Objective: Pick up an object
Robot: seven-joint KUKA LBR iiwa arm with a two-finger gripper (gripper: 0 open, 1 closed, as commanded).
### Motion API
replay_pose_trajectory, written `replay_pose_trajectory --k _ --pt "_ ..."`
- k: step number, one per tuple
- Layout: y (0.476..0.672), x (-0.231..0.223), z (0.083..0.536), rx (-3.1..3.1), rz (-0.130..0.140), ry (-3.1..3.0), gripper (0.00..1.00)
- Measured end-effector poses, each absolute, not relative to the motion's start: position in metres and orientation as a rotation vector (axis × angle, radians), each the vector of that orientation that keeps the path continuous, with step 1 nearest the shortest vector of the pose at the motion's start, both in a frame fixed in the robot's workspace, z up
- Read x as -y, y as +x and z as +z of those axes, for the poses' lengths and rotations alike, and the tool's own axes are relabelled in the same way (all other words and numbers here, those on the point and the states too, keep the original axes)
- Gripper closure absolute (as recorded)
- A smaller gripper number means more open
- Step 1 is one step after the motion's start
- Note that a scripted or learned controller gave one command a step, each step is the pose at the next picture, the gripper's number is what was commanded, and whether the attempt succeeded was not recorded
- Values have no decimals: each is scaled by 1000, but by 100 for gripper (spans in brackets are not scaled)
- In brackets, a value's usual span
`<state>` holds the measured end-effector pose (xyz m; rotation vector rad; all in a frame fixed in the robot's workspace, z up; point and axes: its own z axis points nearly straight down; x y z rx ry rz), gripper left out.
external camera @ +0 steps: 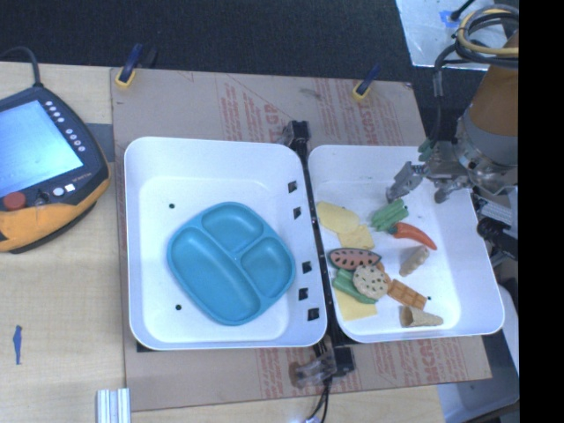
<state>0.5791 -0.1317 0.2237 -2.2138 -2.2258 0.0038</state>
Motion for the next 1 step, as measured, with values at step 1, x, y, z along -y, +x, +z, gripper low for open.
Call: replay_pose_trajectory --k 1 --pt "617 147 93 2231 7 -2213 0"
